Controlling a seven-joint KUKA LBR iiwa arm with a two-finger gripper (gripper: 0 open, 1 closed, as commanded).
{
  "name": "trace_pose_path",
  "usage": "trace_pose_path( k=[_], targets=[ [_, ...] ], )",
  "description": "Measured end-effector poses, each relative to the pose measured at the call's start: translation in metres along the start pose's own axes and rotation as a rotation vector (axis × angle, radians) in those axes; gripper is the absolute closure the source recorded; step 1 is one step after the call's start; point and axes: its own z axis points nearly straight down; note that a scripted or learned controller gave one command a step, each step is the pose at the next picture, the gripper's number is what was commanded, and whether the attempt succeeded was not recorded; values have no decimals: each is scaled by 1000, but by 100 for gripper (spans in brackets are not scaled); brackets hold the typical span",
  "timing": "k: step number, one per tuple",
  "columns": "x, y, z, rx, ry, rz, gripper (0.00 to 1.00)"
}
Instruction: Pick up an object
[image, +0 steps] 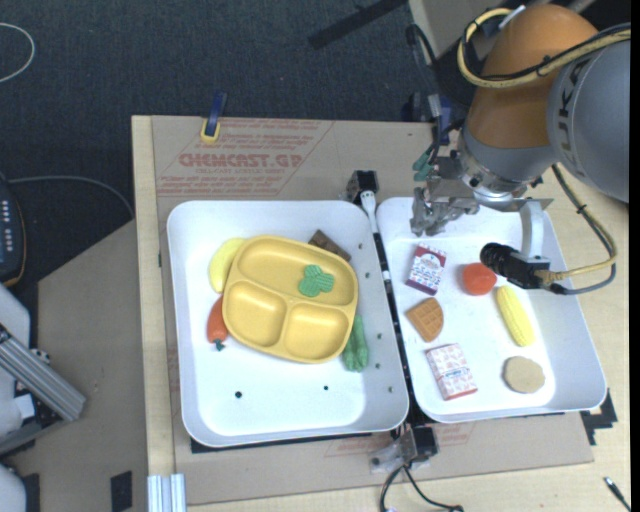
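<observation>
Camera view shows the jaws (436, 214) hanging over the far left corner of the right bin (585, 345), just beyond a small red-and-white carton (426, 268). Whether they are spread or closed cannot be told from this angle; nothing shows between them.

On the right bin's floor lie the red-and-white carton, a red tomato (478, 279), a yellow corn cob (516, 315), an orange biscuit-like piece (426, 318), a second red-and-white carton (452, 370) and a tan round cookie (523, 375), all apart from each other.

Across in the left bin (190, 340), a yellow divided tray (275, 315) rests tilted with a green leaf piece (317, 282) on it. A yellow banana (222, 263), a carrot (216, 323) and a green vegetable (356, 347) poke out from its edges.
</observation>
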Motion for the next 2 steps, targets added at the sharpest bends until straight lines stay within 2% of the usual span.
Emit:
trace_pose_path(
  k=[1, 2],
  targets=[
    [50, -35, 11, 2, 0, 0, 100],
    [73, -46, 0, -1, -1, 2, 100]
  ],
)
